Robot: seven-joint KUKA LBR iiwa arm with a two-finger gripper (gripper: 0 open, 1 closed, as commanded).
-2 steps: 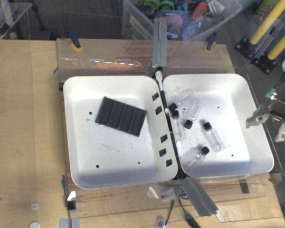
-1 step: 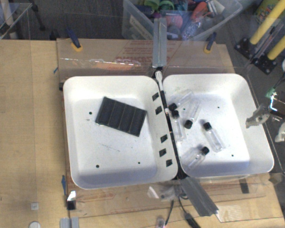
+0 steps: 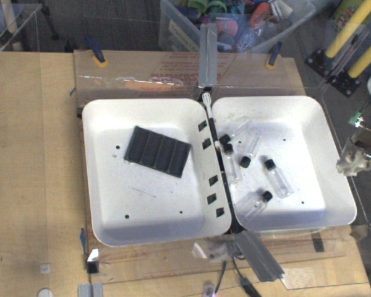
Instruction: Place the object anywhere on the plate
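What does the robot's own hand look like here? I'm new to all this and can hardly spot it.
The gripper appears as a small, pale silvery-grey piece of metal with a blocky, angular outline, at the picture's right edge just outside the right bin. It is blurred, so I can't make out any markings or cables on it.

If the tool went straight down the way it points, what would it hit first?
The tool would likely meet the outer rim of the right-hand shallow white bin, though depth is unclear.
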